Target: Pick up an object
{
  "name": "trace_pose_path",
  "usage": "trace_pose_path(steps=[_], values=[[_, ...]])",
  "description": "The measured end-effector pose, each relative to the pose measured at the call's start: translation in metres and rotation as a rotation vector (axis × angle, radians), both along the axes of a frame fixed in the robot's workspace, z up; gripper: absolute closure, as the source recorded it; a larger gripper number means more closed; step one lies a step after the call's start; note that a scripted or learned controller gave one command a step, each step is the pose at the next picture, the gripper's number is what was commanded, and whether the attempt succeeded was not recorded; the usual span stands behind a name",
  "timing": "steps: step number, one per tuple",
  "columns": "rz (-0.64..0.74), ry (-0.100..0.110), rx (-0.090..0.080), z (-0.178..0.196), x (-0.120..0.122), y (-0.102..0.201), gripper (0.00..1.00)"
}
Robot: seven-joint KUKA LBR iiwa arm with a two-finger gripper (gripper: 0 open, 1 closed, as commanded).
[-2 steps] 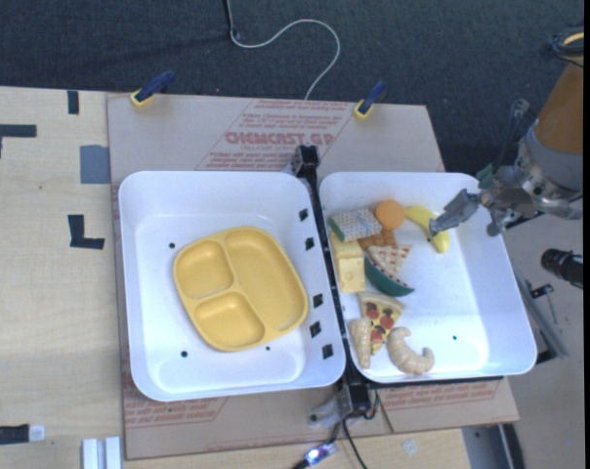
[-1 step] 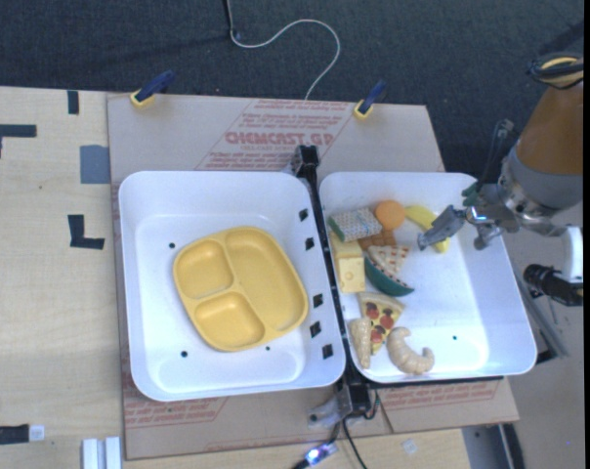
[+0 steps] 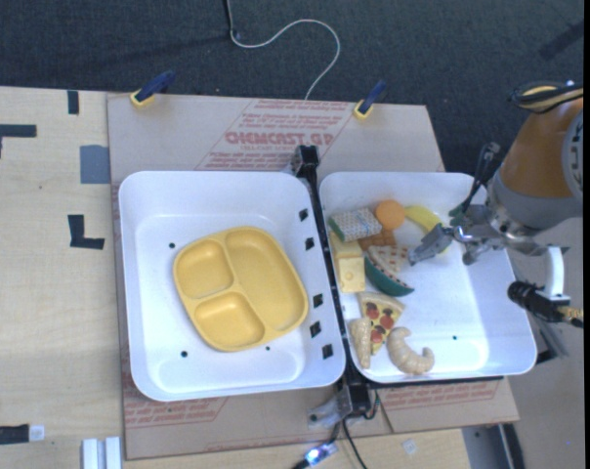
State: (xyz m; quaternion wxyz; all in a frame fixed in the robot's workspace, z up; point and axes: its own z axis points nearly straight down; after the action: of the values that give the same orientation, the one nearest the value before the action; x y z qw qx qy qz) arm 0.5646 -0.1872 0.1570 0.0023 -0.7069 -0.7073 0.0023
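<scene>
Orange and round, a small ball-like toy fruit (image 3: 390, 213) lies near the back of the right white bin (image 3: 471, 345), in a cluster of toy food along that bin's left side. Touching it on the right is a yellow wedge-shaped piece (image 3: 421, 217); on its left lies a grey-green ribbed block (image 3: 354, 225). In front of these are a pale yellow cheese-like slab (image 3: 348, 267), a watermelon slice with a green rind (image 3: 388, 268), a pizza slice with red dots (image 3: 378, 319), a pale yellow strip (image 3: 359, 341) and a tan curved croissant-like piece (image 3: 409, 352) near the front wall.

The grey two-finger gripper (image 3: 430, 245) reaches in from the right, low over the bin, its tips pointing left toward the cluster. It sits just beside the yellow wedge and the watermelon slice, with the orange fruit a little further to the back and left. Whether its jaws are apart or closed cannot be told, and no item is seen between them.

The left white bin (image 3: 148, 262) holds a yellow three-compartment plastic tray (image 3: 239, 286). Both bins rest on a brown cardboard sheet (image 3: 266, 135) with red print.
</scene>
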Motion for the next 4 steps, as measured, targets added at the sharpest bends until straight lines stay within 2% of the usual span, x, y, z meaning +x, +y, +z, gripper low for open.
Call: trace_pose_path(steps=[1,2,3,4], values=[[0.0,0.001,0.001,-0.061,-0.009,0.004,0.0],[0.001,-0.006,-0.002,-0.073,-0.009,0.005,0.0],[0.002,-0.007,-0.003,-0.062,-0.008,0.004,1.0],[0.0,-0.011,-0.002,0.001,-0.008,0.001,1.0]])
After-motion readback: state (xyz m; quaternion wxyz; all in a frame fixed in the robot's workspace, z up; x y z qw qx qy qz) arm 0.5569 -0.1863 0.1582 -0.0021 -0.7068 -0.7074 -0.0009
